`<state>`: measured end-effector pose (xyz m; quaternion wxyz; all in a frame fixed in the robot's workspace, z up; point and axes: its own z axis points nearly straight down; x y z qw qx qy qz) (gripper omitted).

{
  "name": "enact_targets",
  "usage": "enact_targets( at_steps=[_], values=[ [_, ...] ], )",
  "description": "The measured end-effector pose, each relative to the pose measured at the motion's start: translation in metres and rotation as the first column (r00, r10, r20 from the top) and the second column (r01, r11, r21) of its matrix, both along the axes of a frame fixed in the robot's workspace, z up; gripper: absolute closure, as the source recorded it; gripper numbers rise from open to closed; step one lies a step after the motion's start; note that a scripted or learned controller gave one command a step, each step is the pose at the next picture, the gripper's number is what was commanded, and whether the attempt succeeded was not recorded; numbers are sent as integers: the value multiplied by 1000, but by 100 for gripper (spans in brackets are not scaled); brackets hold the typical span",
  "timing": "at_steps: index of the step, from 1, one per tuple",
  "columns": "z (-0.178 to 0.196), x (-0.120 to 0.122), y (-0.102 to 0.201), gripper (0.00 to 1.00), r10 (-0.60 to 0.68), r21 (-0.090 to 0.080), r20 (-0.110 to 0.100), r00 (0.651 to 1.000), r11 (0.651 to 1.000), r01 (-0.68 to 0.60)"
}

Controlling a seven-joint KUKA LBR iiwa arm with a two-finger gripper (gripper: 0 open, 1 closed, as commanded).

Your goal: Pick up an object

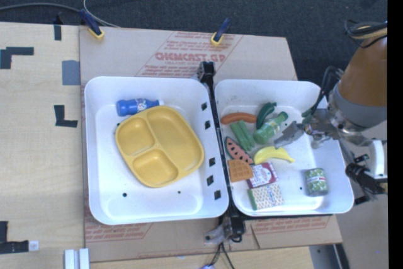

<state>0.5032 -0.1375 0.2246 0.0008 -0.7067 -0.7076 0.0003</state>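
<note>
My gripper (291, 133) hangs over the middle of the right bin (327, 205), reaching in from the right. It sits just right of a green bottle (271, 127) and just above a yellow banana (274, 154). I see nothing held in it. Around it lie a dark green pepper (265, 111), an orange sausage (238, 117), a green pickle (241, 135), a watermelon slice (235, 151), a waffle (239, 170), a red and white box (262, 174), a green packet (267, 197) and a green can (316, 181).
The left bin (104, 198) holds a yellow divided plate (159, 145) and a blue bottle (137, 106) at its back. A black clip strip (211, 135) joins the two bins. The grey and orange arm (365, 82) stands at the right edge.
</note>
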Motion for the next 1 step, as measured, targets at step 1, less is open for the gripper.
enact_targets(
  at_steps=[1],
  values=[
    [-126, 9, -23, 0, 0, -1, 1, 1000, 1000, 0]
  ],
)
